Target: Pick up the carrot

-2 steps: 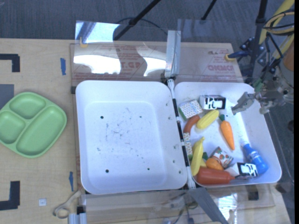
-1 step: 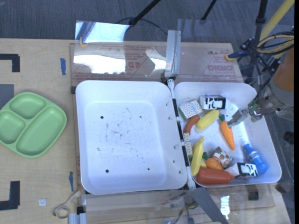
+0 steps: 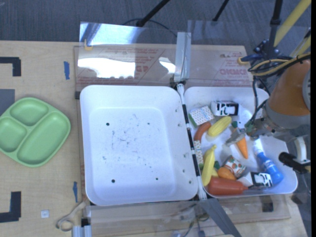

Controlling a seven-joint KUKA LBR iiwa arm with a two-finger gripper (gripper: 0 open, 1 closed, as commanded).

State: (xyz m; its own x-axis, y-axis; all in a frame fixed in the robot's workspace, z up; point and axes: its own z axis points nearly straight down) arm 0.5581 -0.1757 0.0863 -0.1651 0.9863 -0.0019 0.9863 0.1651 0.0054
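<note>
The carrot (image 3: 242, 146), a small orange cone, lies in the middle of the right bin (image 3: 291, 181) among other toy foods. My gripper (image 3: 246, 132) reaches in from the right and hangs right at the carrot's upper end, touching or nearly touching it. The grey wrist and orange band (image 3: 295, 94) rise behind it at the right edge.
Around the carrot lie a yellow corn cob (image 3: 219, 126), a banana (image 3: 209, 162), a red pepper (image 3: 226, 185), a blue bottle (image 3: 267, 166), a black-and-white can (image 3: 224, 108) and a checkered packet (image 3: 201, 115). The left bin (image 3: 133, 137) adjoins. A green divided plate (image 3: 32, 131) sits far left.
</note>
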